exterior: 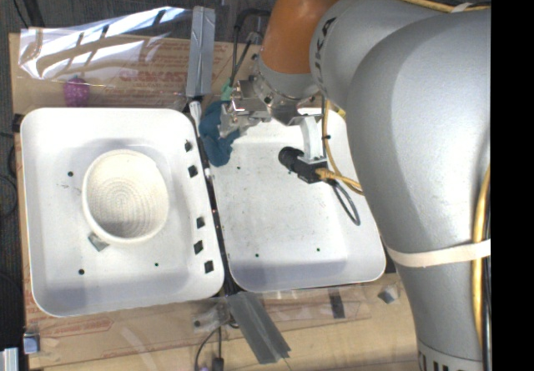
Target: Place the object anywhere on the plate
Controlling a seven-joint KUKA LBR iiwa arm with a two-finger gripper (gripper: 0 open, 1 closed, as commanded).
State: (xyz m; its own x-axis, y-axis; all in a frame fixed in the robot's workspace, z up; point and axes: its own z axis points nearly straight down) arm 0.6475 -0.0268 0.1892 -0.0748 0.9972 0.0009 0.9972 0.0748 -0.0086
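plate point(125, 196) in left bin point(50, 278); object point(215, 137) in right bin point(284, 261), far-left corner

Inventory, by count:

- White bins: two, side by side, left bin point(50, 278) and right bin point(284, 253).
- Plates: one, white and round point(125, 194), in the left bin.
- Blue objects: one point(215, 136), at the upper left corner of the right bin.
- Robot arms: one point(417, 136), grey with an orange band.
- Purple objects: one, small point(77, 92), on the bench behind the left bin.
- Clear plastic sheets: one point(100, 44), behind the left bin.
- Black clips: four along the seam between the bins point(198, 223).
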